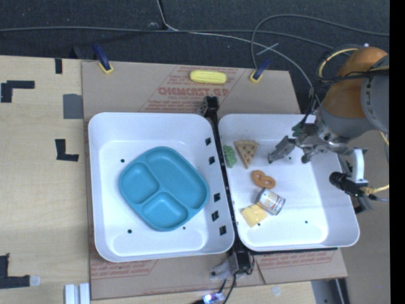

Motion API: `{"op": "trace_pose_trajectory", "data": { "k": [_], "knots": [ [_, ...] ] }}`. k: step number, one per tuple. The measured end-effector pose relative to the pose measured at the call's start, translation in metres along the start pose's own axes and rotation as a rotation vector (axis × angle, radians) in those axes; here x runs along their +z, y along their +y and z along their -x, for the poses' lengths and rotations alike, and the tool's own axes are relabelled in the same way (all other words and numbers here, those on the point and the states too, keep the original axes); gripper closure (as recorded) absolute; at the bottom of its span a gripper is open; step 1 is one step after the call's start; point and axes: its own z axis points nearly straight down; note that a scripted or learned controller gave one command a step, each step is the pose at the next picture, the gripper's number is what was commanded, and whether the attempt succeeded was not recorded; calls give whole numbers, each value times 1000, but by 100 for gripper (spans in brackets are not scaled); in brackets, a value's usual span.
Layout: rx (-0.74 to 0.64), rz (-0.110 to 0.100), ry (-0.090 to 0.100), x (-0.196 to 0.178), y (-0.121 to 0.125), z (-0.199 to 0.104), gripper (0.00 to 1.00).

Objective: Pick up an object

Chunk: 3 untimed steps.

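While nothing sits between the fingers, I read the pick as not yet made.

Right bin (316, 233): nearest me, a yellow cheese-like wedge (254, 215) touching a small tin can (272, 201) lying on its side; my likeliest targets.
Pretzel (263, 180): just beyond the can, apart from it.
Cracker-like triangle (247, 152): farther back, beside a green item (229, 156) at the bin divider; too small for me to name.
Gripper (293, 150): over the bin's far right part, fingers spread, holding nothing, well apart from every item.
Left: descend, close, lift.
Left bin (104, 170): a blue sectioned tray (163, 187).
Beyond the bins: a yellow object (207, 76) on the cardboard (126, 87), blurred.
Hidden: the arm's wrist covers the bin's far right corner.
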Motion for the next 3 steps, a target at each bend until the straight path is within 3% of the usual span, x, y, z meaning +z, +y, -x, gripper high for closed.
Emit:
{"op": "trace_pose_trajectory", "data": {
  "k": [1, 2, 3],
  "knots": [
    [-2, 6, -2, 62, 3, -5, 0],
    [-2, 9, -3, 47, 4, -5, 100],
    [1, 8, 0, 0, -4, -6, 100]
  ]
}}
